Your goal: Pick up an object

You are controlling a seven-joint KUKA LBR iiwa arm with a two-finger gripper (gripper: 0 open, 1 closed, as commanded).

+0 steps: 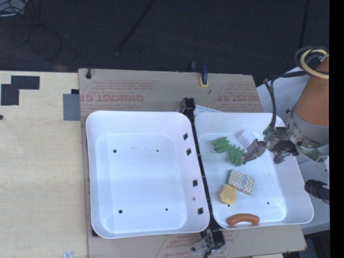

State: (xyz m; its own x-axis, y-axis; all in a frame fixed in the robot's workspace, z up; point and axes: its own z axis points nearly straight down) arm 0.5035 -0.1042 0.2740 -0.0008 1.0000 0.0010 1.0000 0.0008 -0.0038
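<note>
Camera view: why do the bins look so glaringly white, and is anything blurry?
In the camera view, bright light washes out the left bin and right bin, the background stays dark, and the gripper beside the green toy looks soft and smeared.

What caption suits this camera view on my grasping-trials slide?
Arm's hand low in the right bin beside a green toy, patterned block, yellow piece and orange ring.

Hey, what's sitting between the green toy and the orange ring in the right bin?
In the camera view, a patterned square block and a small yellow piece lie between the green toy and the orange ring.
</note>
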